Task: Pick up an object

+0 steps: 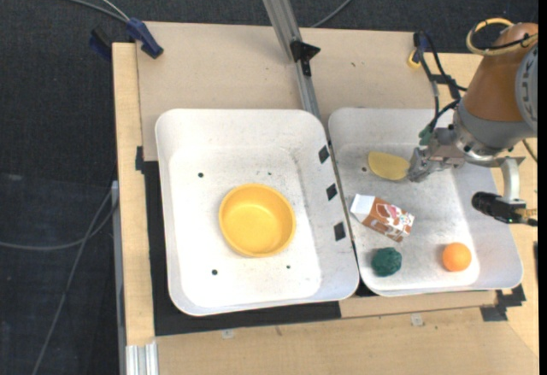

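Because my arm is cut off at the frame's right, my gripper is hard to read; whether its fingers are open or closed, I cannot tell. Two white bins sit on the counter. One yellow bowl lies in the left bin. Four things lie in the right bin: a yellow piece just beside my gripper, a small carton, a green ball, an orange ball.

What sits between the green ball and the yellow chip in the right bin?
The small carton lies between the green ball and the yellow chip, seen in the camera view.
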{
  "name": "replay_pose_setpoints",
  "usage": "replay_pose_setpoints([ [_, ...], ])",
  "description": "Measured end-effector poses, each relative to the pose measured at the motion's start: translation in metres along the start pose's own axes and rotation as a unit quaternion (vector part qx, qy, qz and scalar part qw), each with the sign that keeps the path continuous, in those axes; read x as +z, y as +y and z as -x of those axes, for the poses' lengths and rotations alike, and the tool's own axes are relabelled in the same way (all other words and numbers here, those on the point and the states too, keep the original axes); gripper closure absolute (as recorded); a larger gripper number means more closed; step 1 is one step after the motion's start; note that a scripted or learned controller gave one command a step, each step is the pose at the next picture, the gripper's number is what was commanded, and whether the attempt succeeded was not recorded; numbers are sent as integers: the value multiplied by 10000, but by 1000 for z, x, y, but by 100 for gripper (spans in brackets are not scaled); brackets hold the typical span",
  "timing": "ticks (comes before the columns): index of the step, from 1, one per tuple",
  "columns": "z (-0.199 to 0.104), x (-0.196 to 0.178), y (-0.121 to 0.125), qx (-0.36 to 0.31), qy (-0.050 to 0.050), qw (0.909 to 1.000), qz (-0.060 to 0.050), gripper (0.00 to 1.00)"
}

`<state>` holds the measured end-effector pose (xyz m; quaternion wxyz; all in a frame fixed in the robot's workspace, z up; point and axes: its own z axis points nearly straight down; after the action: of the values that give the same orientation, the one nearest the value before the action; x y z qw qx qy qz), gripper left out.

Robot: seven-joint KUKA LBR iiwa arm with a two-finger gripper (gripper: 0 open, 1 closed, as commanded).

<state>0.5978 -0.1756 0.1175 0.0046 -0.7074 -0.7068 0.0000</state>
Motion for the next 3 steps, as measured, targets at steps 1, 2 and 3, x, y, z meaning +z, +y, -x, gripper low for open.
replay_pose_setpoints([
  [1,7,-61,-4,6,-50,9999,91,100],
  [2,7,-118,-2,-11,-43,10000,87,100],
  [3,7,-88,-2,-1,-8,10000,-25,100],
])
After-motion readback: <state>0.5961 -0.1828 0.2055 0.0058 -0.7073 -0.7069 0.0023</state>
